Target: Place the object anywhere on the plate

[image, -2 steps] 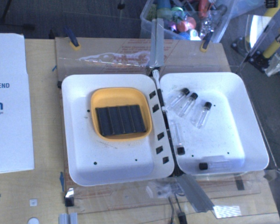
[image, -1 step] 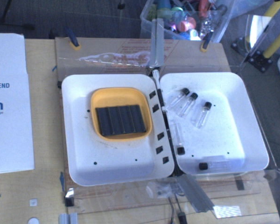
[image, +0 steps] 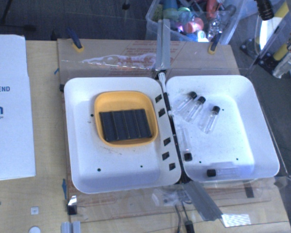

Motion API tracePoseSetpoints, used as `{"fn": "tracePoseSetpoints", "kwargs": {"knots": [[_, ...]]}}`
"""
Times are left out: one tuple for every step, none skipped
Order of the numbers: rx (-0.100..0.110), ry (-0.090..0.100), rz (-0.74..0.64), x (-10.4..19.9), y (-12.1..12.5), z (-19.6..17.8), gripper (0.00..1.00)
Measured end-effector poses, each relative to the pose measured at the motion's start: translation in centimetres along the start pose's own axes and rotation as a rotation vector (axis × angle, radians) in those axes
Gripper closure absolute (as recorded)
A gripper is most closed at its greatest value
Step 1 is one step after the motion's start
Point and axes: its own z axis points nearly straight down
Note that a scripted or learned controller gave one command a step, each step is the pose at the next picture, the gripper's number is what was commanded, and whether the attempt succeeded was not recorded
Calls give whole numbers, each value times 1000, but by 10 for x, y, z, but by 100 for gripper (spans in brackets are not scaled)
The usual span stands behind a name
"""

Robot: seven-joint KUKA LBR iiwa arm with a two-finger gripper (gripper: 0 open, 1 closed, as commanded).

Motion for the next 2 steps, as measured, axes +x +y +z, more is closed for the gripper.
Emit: {"fn": "tracePoseSetpoints", "kwargs": {"knots": [[1,1,-298,7,7,21,100],[2,2,-506,0,22,-9,100]]}}
